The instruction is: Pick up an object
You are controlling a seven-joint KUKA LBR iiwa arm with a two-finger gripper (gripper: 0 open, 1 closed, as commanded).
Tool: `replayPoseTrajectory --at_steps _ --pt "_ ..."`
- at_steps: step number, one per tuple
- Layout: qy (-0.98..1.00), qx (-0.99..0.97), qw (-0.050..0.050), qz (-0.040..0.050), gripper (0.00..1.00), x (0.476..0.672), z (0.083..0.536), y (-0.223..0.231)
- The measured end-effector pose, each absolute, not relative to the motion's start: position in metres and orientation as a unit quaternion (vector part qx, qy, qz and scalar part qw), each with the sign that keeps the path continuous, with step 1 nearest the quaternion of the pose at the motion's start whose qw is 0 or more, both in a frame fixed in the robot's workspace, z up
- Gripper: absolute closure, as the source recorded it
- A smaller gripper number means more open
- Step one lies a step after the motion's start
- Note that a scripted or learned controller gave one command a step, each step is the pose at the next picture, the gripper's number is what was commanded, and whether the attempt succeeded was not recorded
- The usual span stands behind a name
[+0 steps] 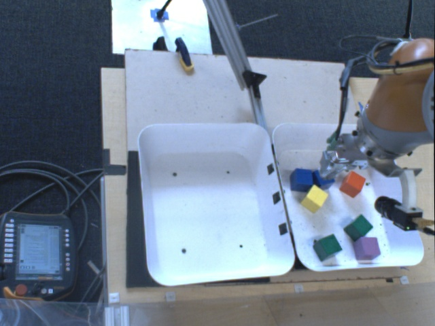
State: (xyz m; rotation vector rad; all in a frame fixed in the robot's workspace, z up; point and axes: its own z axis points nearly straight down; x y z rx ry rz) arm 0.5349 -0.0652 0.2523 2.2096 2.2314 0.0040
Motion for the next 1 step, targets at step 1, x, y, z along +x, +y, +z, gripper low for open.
replayPoseTrajectory --at_steps 1 --pt "0.711 0.703 0.0 0.0013 1.0 0.5497 0.2428 -0.0156"
